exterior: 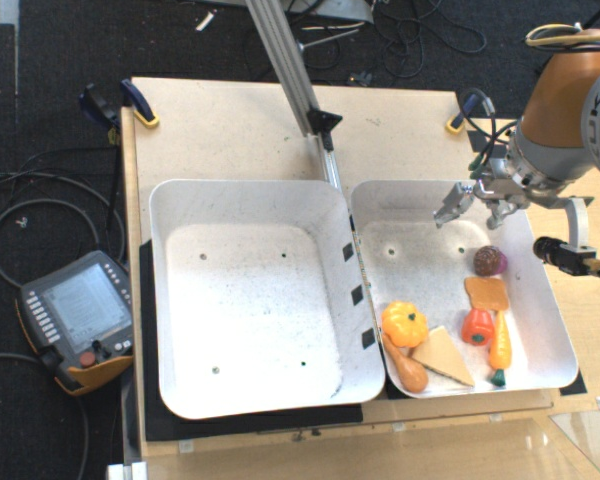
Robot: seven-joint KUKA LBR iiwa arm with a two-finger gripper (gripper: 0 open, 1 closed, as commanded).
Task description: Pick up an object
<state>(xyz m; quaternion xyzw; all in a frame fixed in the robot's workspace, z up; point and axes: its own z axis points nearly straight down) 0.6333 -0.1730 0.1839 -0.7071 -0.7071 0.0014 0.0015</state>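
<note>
My jaws (472, 206) hang spread and empty above the right bin (555, 303), nothing lifted yet, the dark plum (489, 260) lying nearest below.

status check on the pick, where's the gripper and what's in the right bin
Gripper open, above the right bin's far end, holding nothing. Toy food clustered at near end; purple ball closest. Nothing in the way.
</note>
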